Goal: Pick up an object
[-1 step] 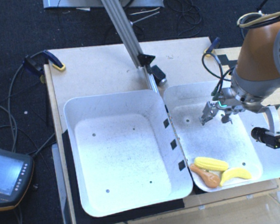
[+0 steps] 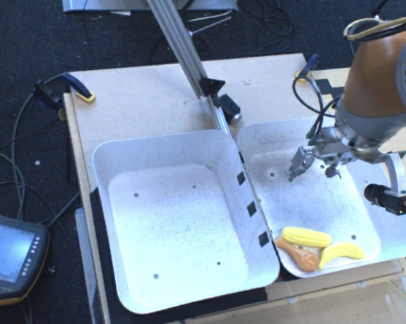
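Camera view shows me my gripper (image 2: 312,165) hanging over the right bin (image 2: 400,243) with fingers spread and nothing between them, while the yellow corn (image 2: 307,236), banana (image 2: 341,253) and orange carrot (image 2: 298,254) lie well below it.

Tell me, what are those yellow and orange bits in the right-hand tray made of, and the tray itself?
The two yellow pieces and the orange piece look like smooth moulded plastic, probably toy food: even colour, rounded shapes, a slight sheen. Foam or rubber can't be ruled out. The right bin seems thin white plastic or painted sheet, matte, finely speckled, with rounded corners.
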Controlling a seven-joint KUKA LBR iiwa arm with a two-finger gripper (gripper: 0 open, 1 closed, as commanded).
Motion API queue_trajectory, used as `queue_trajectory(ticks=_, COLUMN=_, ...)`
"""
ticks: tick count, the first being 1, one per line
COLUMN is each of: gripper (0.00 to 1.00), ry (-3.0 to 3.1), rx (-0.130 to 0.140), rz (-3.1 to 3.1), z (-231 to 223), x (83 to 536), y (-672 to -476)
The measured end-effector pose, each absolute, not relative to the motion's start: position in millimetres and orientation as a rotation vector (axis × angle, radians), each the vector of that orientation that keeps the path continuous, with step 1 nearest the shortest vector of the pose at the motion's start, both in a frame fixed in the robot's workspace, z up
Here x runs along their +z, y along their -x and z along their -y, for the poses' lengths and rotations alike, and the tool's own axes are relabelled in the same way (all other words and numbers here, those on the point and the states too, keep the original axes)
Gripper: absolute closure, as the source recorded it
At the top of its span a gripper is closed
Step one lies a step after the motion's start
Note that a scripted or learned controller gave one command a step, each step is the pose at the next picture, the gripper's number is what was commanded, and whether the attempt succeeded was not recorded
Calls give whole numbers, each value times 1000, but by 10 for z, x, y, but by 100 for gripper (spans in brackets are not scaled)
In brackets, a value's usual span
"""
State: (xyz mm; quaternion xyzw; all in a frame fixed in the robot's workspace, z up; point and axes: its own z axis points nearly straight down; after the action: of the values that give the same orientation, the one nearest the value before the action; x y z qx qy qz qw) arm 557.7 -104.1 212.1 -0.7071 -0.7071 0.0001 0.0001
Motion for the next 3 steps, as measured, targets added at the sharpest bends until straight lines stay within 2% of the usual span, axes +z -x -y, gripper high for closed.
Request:
queue_trajectory(ticks=1, gripper=0, ry=2219, rx=5, rz=2219, z=1062, x=1558, y=-5656)
queue_trajectory(ticks=2, gripper=0, ry=2218, rx=5, rz=2219, z=1002, x=952, y=-5623)
queue_trajectory(ticks=3, gripper=0, ry=2221, rx=0, rz=2221, z=1001, x=953, y=-5623)
